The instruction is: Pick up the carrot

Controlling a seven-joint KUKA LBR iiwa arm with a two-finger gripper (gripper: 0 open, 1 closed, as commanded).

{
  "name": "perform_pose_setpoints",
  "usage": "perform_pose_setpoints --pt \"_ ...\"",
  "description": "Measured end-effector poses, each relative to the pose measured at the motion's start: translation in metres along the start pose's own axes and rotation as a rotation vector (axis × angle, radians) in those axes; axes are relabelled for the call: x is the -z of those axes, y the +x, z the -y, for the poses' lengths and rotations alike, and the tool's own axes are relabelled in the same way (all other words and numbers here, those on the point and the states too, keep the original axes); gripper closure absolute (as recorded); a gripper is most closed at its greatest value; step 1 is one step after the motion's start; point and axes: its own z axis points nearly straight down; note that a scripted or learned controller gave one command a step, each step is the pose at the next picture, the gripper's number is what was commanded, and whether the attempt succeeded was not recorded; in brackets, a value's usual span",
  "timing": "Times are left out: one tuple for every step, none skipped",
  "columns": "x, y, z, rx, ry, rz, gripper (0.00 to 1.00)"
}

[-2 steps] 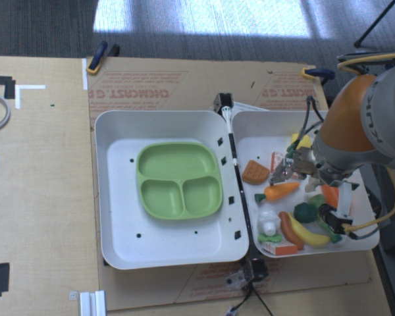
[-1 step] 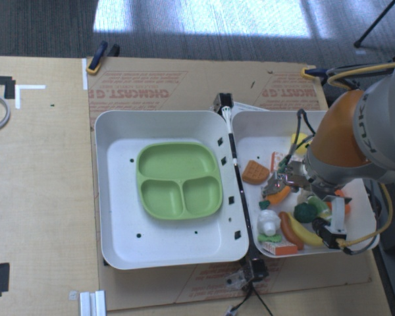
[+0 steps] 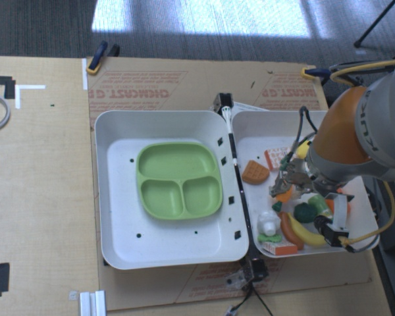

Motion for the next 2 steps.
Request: perform_pose_setpoints --pt "0.09 0.11 -0.02 -0.359 0.0 0.001 1.0" --pt "0.128 0.08 -0.002 -0.692 0.0 0.002 1.0"
